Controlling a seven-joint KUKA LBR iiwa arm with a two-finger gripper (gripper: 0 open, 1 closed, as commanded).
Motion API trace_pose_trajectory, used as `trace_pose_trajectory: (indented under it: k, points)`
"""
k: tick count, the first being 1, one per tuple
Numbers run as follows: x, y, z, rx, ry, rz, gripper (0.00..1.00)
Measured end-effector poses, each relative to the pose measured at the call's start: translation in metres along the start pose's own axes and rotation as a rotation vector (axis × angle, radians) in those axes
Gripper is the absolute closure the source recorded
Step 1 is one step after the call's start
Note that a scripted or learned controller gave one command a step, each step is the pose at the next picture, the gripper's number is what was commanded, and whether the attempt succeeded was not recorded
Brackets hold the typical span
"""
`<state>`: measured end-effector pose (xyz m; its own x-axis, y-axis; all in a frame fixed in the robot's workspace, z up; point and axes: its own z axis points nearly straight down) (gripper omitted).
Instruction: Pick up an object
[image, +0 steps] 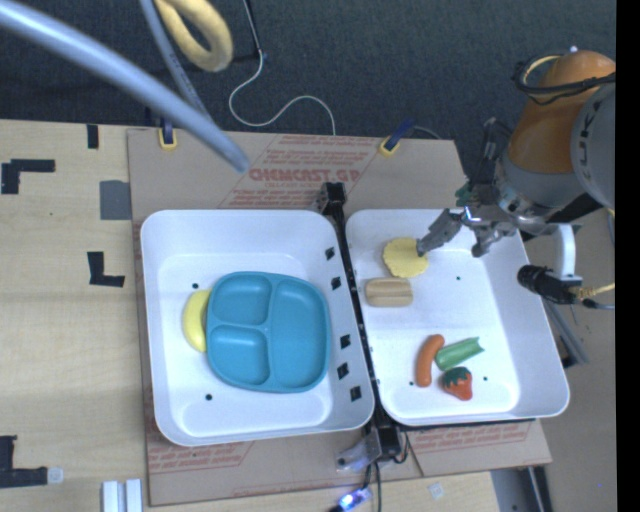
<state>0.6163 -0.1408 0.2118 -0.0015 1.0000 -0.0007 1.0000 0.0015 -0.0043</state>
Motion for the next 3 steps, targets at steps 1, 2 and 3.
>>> trace_pose_trajectory:
  k: [1,2,3]
  points:
    - [0.004,0.008,0.051,0.002,0.001,-0.001,0.00]
    - [0.006,0.011,0.112,-0.008,0.000,0.002,0.00]
    - [0.006,0.010,0.102,-0.001,0.000,-0.001,1.00]
